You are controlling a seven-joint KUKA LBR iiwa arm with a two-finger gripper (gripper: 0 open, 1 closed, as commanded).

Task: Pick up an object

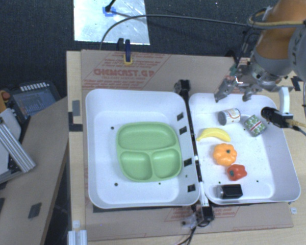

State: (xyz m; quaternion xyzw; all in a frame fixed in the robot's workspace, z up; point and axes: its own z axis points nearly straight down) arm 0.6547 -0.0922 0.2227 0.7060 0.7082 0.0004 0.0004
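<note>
Below me in the right bin (280, 152) lie the things I could take: a grey can (228, 116) on its side nearest me, a patterned green-and-white can (254, 124) just right of it, a banana (214, 134), an orange pumpkin (224, 154) touching a red pepper (236, 172), and a black block (230, 191) by the front wall. My gripper (235, 91) hangs over the bin's far edge, fingers spread apart with nothing between them, though how high I sit above the rim is hard to judge. The left bin (99, 137) holds a green divided tray (147, 151).
</note>
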